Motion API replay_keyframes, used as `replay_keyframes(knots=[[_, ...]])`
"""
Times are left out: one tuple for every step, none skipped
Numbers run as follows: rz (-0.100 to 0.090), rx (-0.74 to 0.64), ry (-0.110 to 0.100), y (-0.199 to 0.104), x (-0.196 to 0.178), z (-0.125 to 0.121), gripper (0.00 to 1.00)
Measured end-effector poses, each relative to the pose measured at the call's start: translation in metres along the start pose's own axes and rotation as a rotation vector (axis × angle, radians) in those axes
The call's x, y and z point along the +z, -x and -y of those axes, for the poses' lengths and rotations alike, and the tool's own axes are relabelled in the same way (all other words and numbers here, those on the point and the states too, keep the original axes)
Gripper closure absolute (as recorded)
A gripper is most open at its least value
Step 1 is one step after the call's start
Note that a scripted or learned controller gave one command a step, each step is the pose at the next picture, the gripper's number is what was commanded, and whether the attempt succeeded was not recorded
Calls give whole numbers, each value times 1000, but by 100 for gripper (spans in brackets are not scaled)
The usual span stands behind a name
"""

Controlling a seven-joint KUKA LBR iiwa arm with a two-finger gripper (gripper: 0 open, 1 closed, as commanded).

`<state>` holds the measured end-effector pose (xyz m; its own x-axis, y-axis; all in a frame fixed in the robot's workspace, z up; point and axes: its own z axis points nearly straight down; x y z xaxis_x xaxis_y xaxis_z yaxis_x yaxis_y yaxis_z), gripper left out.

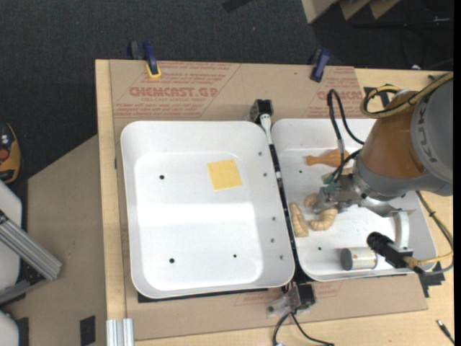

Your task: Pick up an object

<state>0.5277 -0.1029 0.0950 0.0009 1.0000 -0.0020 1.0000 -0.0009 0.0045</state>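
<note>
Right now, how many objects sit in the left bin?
1. A yellow square lies flat in the left bin, toward its upper middle. The other objects are in the right bin, some perhaps hidden under the arm.

"CHEMCAST GP" printed red, repeated, on brown board (180, 85) under bins

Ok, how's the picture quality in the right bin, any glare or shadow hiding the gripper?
Camera view: lighting is even and soft, no strong glare on the right bin; the arm throws a faint shadow on the bin floor; focus is a bit soft, so the gripper over the tan pieces blurs together and finger detail is lost; the yellow square reads clearly.
</note>
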Motion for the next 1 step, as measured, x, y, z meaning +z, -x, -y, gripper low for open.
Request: replay_keyframes(knots=[[-3, -12, 12, -73, -96, -83, 100]])
